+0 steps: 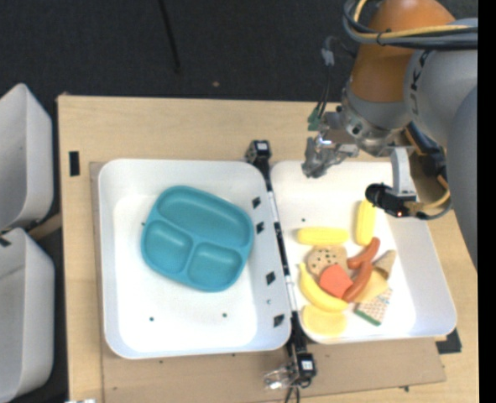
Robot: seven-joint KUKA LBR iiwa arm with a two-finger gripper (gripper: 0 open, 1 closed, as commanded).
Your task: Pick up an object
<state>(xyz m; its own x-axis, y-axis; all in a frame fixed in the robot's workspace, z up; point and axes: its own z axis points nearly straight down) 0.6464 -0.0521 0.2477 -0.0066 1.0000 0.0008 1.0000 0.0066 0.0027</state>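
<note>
My gripper (313, 164) hangs over the far left corner of the right bin (424, 305), above bare white floor. Nothing shows between its fingers. Toy food lies in a heap in the near half of that bin: a yellow bar (321, 236), a corn cob (364, 222), a brown cookie (321, 260), a red sausage (362, 256), an orange-red piece (336, 280), a banana (319, 295), a yellow disc (324, 319) and a patterned wedge (373, 307). The heap sits well nearer the camera than the gripper.
A blue divided plate (197, 238) lies in the left bin (113, 309). A ridge with black clips (268, 225) separates the two bins. The arm's grey body and orange band (394, 36) rise over the right bin's far side.
</note>
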